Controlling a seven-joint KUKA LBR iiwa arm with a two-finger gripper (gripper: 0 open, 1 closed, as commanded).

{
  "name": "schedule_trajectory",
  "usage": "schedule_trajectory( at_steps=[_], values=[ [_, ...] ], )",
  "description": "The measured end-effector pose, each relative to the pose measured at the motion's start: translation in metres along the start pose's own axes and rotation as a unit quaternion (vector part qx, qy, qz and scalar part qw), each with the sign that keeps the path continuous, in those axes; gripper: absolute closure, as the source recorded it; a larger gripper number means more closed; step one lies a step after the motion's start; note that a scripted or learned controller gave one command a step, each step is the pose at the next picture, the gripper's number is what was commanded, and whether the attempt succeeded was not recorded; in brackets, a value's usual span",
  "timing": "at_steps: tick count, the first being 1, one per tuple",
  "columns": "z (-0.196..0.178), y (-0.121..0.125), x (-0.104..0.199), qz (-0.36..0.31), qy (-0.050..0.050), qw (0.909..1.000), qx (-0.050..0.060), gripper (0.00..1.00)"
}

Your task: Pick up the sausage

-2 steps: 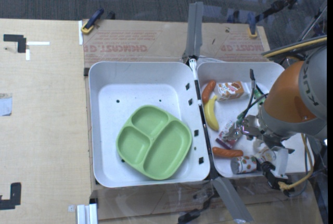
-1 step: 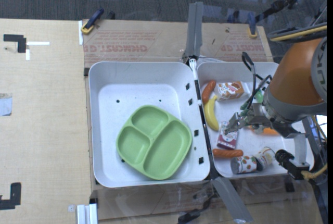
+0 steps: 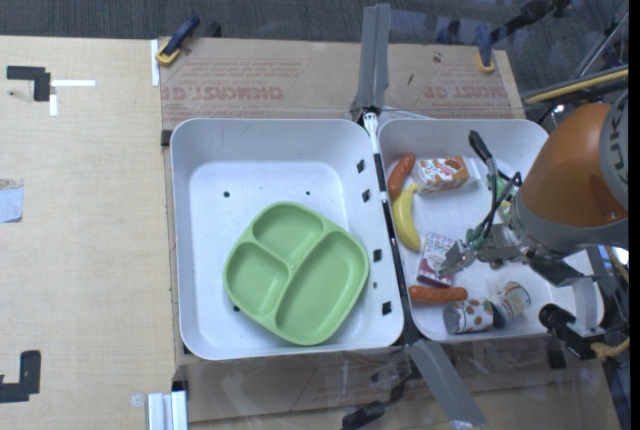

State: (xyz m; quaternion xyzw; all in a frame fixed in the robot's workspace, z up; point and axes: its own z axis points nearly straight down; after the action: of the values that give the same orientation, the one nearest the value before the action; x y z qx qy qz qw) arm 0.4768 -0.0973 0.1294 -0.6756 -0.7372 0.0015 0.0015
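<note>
Right white plastic bin (image 3: 530, 133) is crowded: gripper (image 3: 458, 256), fingers seemingly parted and empty, hangs at 1 o'clock of the orange-red sausage (image 3: 437, 295), so it could snag the small red-and-white packet (image 3: 434, 255) instead.

You have two sausage-like pieces in the right bin (image 3: 530, 133), both orange-red and smooth. One sausage (image 3: 400, 175) lies against the bin's left wall near the far left corner, slanted, its upper end leaning to the right. The other sausage (image 3: 438, 295) lies flat and nearly crosswise close to the bin's near edge, toward the near left corner. Both rest on the bin floor, well apart from each other.
</note>
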Motion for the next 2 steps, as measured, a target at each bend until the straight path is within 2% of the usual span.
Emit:
schedule_trajectory(
  at_steps=[1, 2],
  values=[
    [-0.056, 0.031, -0.006, -0.058, -0.001, 0.9983, -0.001, 0.0],
    [-0.061, 0.103, 0.076, -0.052, -0.001, 0.9986, 0.0, 0.0]
  ],
)
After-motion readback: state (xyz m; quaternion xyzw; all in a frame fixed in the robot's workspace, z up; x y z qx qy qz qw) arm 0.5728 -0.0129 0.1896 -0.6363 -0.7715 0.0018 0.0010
